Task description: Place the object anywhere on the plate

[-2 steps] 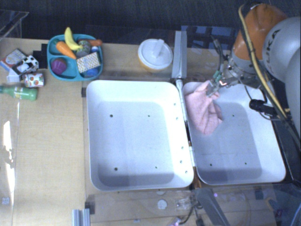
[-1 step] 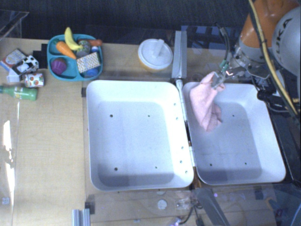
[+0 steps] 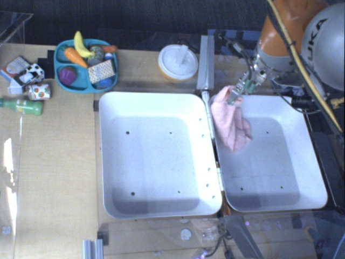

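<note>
At the near edge of the bench, small hardware and cables lie below the bins, too dim and blurred to identify. Above them sit the two shallow white bins: the wide left bin (image 3: 156, 155) and the right bin (image 3: 275, 161), whose far right corner is cut off behind the arm's cabling. Over the right bin's left wall hangs a soft pink cloth (image 3: 232, 124), limp and bunched, its lower folds draping toward the bin floor; whether they touch it cannot be told. The cloth's top corner is pinched between the fingers of the two-finger gripper (image 3: 237, 93), which are closed on it, though the fingertips themselves are partly buried in fabric. The grey arm with its orange band (image 3: 288, 18) rises to the right and is cropped by the frame. Farther back stand a round white and yellow plate (image 3: 178, 62) and a blue divided tray of toy food (image 3: 85, 66), with small, indistinct toys (image 3: 27, 80) at far left.
</note>
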Controlling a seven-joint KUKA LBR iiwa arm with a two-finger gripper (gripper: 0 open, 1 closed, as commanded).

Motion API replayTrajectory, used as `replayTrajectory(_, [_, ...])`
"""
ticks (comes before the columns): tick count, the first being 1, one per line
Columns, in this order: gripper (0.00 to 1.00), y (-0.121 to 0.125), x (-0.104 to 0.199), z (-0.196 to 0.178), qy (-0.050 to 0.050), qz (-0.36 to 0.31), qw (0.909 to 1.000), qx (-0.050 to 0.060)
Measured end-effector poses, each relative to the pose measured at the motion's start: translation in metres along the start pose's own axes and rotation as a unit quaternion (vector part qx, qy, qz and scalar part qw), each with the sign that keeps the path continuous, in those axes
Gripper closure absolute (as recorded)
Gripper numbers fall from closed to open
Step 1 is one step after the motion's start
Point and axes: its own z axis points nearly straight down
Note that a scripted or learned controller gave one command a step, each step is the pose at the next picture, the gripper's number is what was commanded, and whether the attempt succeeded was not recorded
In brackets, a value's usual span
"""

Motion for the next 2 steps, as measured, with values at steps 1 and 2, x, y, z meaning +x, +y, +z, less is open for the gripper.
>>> replayTrajectory(1, [1.00, 0.034, 0.043, -0.009, -0.001, -0.200, 0.9798, -0.001])
replayTrajectory(2, [1.00, 0.068, 0.091, -0.009, 0.000, -0.377, 0.9262, -0.001])
